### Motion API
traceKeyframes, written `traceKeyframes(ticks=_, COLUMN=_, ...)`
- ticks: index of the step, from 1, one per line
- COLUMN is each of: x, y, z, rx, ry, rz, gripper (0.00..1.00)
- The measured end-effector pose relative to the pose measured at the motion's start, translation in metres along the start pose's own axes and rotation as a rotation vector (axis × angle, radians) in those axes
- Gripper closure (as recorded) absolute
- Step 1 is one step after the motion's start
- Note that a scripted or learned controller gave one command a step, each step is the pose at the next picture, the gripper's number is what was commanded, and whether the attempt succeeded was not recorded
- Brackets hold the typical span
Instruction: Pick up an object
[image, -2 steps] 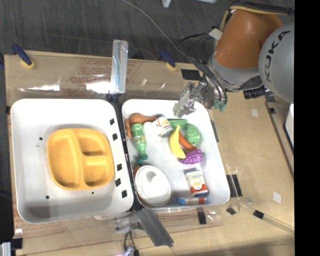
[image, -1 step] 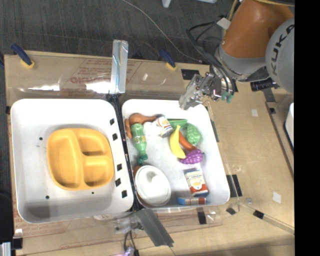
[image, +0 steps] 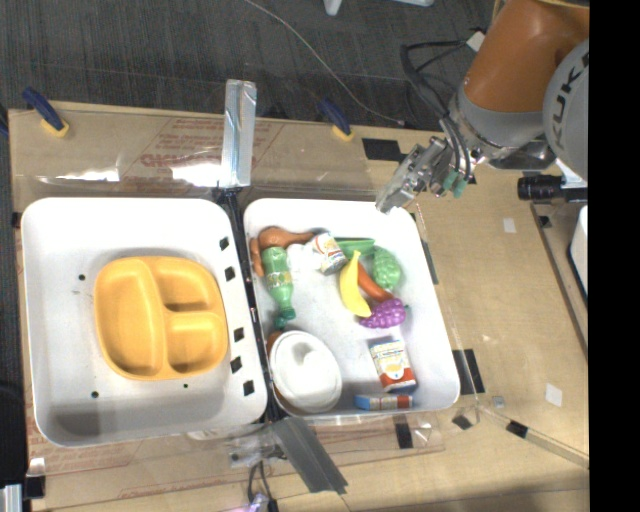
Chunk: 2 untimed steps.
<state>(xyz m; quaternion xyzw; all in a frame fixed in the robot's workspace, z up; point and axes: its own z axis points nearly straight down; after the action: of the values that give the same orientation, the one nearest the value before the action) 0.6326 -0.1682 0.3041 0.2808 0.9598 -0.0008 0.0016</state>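
My gripper (image: 400, 190) hangs over the far right corner of the right bin (image: 428, 330), above its rim, with nothing visible between its fingers. Below it in the bin lie a yellow banana (image: 350, 285), a green vegetable (image: 385, 267), purple grapes (image: 383, 315), a small can (image: 330, 250), a green bottle (image: 278, 285), a brown toy (image: 280, 240), a white bowl (image: 303, 370), an orange-labelled carton (image: 392, 362) and a marker (image: 383, 402).
The left bin (image: 60, 250) holds a yellow divided plate (image: 160, 315). A metal bracket (image: 240, 130) stands at the far edge between the two bins. Blue clamps (image: 45, 112) sit along the bench's back edge.
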Motion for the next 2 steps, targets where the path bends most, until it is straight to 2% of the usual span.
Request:
traceKeyframes(ticks=1, x=0.028, y=0.045, z=0.023, rx=0.000, ry=0.004, rz=0.121, gripper=1.00)
traceKeyframes(ticks=2, x=0.027, y=0.046, z=0.011, rx=0.000, ry=0.001, rz=0.115, gripper=1.00)
